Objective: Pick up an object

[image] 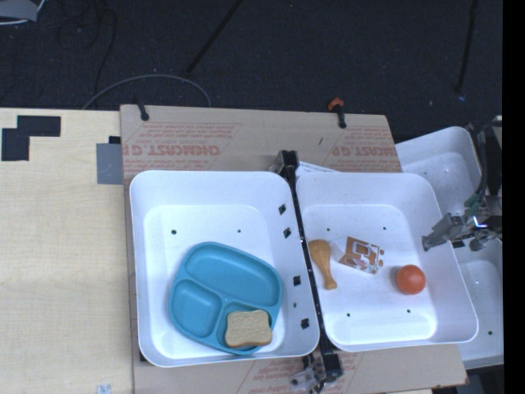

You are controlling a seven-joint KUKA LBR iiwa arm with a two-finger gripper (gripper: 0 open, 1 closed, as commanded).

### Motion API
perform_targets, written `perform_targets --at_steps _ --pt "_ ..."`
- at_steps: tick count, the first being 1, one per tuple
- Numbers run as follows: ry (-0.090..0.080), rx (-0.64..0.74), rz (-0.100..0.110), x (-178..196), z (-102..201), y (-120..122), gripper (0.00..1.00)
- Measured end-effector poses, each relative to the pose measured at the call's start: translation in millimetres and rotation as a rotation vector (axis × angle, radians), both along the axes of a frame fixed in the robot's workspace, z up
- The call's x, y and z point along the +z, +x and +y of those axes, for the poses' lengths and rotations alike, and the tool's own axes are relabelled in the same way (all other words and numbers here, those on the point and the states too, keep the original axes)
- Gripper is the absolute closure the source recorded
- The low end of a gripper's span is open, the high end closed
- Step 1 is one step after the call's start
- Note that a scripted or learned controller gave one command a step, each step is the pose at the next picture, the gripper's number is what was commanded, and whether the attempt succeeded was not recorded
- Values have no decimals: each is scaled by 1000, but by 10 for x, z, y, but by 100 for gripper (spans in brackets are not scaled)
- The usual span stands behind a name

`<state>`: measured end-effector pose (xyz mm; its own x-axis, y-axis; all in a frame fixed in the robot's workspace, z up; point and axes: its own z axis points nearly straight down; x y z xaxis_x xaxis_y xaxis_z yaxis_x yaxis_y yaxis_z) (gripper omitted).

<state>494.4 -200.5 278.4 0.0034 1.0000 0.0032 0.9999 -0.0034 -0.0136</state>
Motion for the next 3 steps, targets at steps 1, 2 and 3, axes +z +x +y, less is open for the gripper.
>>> perform_targets --at_steps 1,2,3 --pt "-3 3 -12 62 3 21 0" --pt "0 4 -5 -569 33 62 0" --pt "1 3 -4 -1212 44 53 0"
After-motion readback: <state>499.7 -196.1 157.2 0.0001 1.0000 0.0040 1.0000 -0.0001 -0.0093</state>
